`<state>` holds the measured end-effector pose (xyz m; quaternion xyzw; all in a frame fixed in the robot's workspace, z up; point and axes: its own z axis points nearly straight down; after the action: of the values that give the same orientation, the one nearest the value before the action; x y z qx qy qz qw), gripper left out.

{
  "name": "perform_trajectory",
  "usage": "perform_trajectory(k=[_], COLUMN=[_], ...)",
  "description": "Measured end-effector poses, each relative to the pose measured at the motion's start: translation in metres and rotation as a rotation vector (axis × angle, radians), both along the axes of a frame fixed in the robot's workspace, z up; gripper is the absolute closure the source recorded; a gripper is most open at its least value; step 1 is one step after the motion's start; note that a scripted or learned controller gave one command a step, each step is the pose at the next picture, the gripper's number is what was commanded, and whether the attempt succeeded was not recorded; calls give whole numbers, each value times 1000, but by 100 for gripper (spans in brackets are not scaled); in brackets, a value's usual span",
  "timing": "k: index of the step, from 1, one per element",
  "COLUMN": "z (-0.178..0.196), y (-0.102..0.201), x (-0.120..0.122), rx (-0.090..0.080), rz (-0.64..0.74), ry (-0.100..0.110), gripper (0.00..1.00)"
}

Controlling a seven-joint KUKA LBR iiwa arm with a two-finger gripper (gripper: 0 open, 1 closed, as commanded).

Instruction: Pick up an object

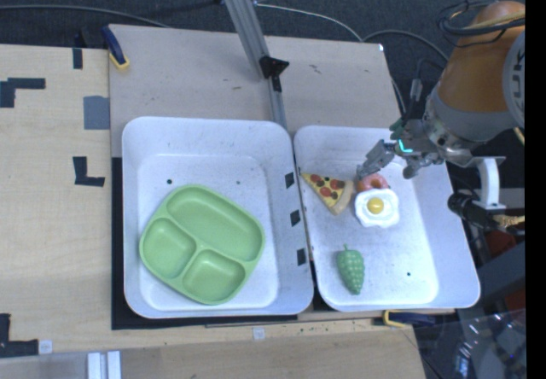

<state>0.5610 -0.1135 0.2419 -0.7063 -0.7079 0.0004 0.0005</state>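
Observation:
In the right bin [418,279] lie a pizza slice [328,189], a fried egg [376,208], a small red piece [371,183] tucked against the egg's far edge, and a green bunch of grapes [350,270]. My gripper [388,170] hovers over the bin's far right part, just above the red piece and the egg. It is open, with one finger slanting down to the left and the other to the right. Nothing sits between the fingers.
The left bin [145,142] holds a green divided plate [202,243]. A slanted metal pole [243,6] rises behind the bins. The grey arm with its orange band [482,61] fills the right side above the right bin.

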Motion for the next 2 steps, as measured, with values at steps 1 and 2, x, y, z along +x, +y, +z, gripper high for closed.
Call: perform_trajectory(k=[1, 2], z=[-53, -98], y=[8, 6], x=[6, 8], rx=[0, -1], rz=[-1, -1], ry=[5, 5], gripper=[0, 0])
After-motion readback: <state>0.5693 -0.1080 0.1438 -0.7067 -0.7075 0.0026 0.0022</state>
